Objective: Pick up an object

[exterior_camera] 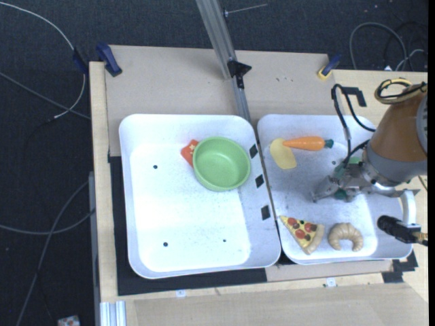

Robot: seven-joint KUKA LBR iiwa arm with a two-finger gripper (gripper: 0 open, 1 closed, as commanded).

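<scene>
In the right bin (299,202) lie an orange carrot (304,143), a pale yellow piece (283,155), a pizza slice (302,233) and a croissant (345,237). My gripper (331,190) hangs low over the middle of that bin, above the croissant and right of the pizza slice. Nothing shows between its fingers. The left bin (170,229) holds a green bowl (220,163) with a red piece (188,152) tucked against its left side.
The arm's orange band (401,141) and grey wrist cover the right bin's right side. A metal pole (216,26) slants in from the top to the gap between the bins. Black cables (350,114) loop near the arm.
</scene>
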